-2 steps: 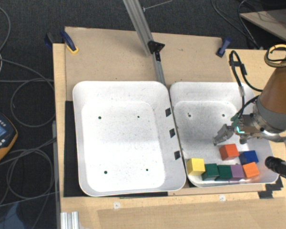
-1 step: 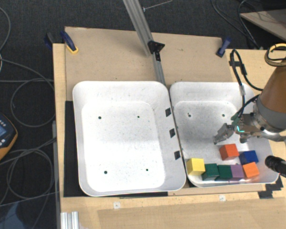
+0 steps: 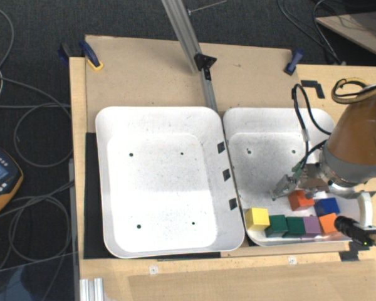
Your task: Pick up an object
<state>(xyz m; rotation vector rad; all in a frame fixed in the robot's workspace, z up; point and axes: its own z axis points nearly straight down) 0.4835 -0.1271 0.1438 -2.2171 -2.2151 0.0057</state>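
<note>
we see gripper (image 3: 299, 185) low in right bin (image 3: 263, 149), red-orange block (image 3: 300, 200) directly beneath, touching or nearly; we cannot tell its closure; yellow block (image 3: 259, 217) lies farther left.

You are looking at a robotics lab: a plywood bench (image 3: 175, 61) with blue clamps (image 3: 91, 55), two white bins (image 3: 156, 121), loose cables (image 3: 25, 124) across dark carpet and a handheld pendant (image 3: 0, 177).

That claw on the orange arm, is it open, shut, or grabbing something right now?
Gripper: can't be told; it sits low in the right bin, just above a red-orange block.
</note>
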